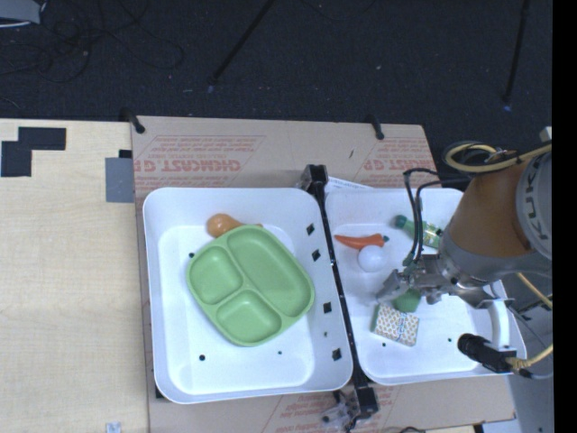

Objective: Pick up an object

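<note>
Reaching in from the right, the arm is bent over the right bin, with the hand lowered above a patterned packet. Finger state: cannot be told. Listed nearby: 1 white ball, 1 carrot. Left bin: 1 green tray, bare floor along the near edge.

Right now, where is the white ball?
In the camera view the white ball lies in the right bin, near its left wall, just below the carrot and up-left of the claw.
</note>
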`<state>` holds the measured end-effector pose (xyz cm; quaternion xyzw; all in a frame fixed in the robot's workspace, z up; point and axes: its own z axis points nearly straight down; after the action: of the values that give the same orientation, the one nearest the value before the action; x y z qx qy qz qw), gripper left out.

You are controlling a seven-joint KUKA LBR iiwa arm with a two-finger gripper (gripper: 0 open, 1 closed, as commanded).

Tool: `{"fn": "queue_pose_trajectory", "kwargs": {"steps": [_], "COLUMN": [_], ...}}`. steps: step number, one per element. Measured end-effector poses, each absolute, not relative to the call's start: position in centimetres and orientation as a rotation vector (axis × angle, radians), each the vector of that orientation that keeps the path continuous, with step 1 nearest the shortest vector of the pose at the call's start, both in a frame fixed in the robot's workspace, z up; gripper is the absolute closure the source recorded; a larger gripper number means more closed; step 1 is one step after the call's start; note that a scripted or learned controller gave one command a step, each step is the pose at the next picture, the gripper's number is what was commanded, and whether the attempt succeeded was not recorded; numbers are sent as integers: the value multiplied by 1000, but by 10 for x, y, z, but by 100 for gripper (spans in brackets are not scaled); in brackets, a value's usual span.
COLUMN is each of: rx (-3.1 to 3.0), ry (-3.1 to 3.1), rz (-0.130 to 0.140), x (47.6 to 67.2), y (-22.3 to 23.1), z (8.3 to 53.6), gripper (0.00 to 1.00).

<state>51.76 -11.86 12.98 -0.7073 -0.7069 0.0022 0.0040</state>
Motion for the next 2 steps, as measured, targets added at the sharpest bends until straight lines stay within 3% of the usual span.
{"fn": "queue_pose_trajectory", "kwargs": {"steps": [1,2], "rx": [-2219,-2228], "ry": [-2217,-2210], "rz": [4,5], "x": [517,517], "y": [-118,-120], "z": [85,97], "gripper": [0,100]}}
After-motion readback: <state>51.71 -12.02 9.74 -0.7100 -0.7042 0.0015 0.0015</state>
